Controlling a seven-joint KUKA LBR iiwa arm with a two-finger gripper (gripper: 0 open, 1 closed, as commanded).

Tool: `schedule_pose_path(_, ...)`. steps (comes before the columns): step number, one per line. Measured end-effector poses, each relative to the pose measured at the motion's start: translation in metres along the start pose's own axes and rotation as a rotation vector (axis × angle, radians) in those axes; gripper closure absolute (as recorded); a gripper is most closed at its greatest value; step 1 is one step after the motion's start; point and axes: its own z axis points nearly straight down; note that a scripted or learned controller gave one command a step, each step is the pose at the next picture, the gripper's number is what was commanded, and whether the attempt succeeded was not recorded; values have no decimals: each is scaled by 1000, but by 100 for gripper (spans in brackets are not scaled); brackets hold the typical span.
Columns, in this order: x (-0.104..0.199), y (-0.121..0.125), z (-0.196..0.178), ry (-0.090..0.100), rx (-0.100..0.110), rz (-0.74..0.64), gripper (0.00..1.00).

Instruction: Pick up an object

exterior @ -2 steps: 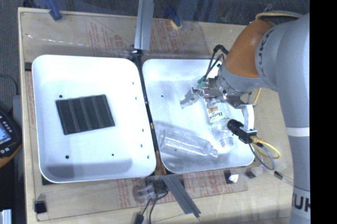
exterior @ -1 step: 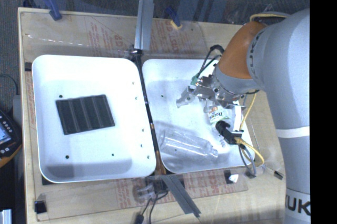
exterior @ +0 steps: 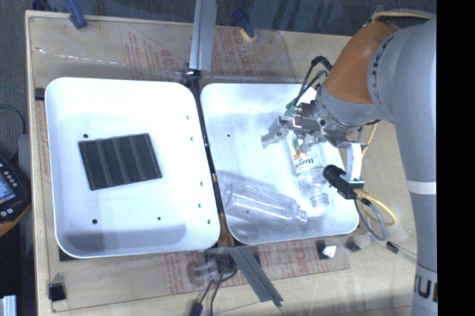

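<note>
In the right bin [exterior: 237,122], my gripper [exterior: 286,127] hangs low over the upper middle. A small clear bottle with a white and red label [exterior: 308,166] lies right beside and below it, its neck pointing toward the bin's front edge. The wrist hides the bottle's upper end, so contact between them cannot be made out. A second clear plastic bottle [exterior: 261,203] lies on its side along the front of the same bin. In the left bin [exterior: 119,84], a dark ribbed rectangular panel [exterior: 120,160] lies flat.
A metal bar [exterior: 202,33] stands upright behind the divide between the bins. Two blue clamps [exterior: 74,9] sit at the bench's back edge. The arm's grey body and orange band [exterior: 356,70] cover the right bin's far right corner.
</note>
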Motion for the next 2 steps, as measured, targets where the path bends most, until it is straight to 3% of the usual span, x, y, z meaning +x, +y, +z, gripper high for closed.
schedule_pose_path(1, 1, 10, -36, 0, 0, -108, 0)
schedule_pose_path(2, -3, -20, -44, 0, 2, -96, 0)
